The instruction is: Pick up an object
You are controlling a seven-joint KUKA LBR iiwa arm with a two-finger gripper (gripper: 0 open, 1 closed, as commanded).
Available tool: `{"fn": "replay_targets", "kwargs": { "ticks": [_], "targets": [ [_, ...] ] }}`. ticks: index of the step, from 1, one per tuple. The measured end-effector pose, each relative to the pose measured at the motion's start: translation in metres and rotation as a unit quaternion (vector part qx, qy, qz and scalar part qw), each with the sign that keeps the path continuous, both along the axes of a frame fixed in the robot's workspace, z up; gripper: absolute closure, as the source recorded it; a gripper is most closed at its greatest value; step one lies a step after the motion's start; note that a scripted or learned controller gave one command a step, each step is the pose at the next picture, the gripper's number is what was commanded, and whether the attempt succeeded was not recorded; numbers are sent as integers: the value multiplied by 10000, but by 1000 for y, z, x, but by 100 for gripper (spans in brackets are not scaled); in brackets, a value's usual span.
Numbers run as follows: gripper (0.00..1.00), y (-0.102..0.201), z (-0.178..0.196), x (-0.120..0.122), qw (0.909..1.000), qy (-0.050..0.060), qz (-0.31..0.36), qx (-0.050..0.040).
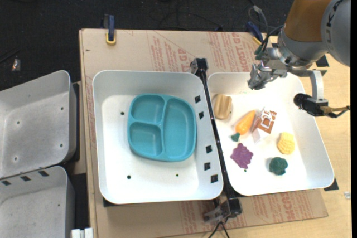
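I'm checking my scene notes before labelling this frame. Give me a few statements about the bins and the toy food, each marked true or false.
1. The teal divided plate lies in the left bin. True.
2. The purple grapes lie in the left bin. False: they lie in the right bin, below the carrot.
3. The pincer hangs over the right bin's upper part. True.
4. The pincer holds the yellow corn. False: the corn lies on the bin floor, apart from it.
5. The green broccoli sits on the teal plate. False: it lies in the right bin, below the corn.
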State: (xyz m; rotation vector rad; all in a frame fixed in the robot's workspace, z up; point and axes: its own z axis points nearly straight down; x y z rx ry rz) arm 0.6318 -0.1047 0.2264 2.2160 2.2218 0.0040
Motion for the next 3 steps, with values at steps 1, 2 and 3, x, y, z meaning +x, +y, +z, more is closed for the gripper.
{"fn": "replay_targets", "kwargs": {
  "ticks": [1, 2, 3],
  "targets": [
    [100, 49, -9, -18, 10000, 31, 16, 8],
    [100, 104, -14, -26, 10000, 31, 22, 9],
    [100, 162, -3, -47, 10000, 31, 27, 12]
  ]
}}
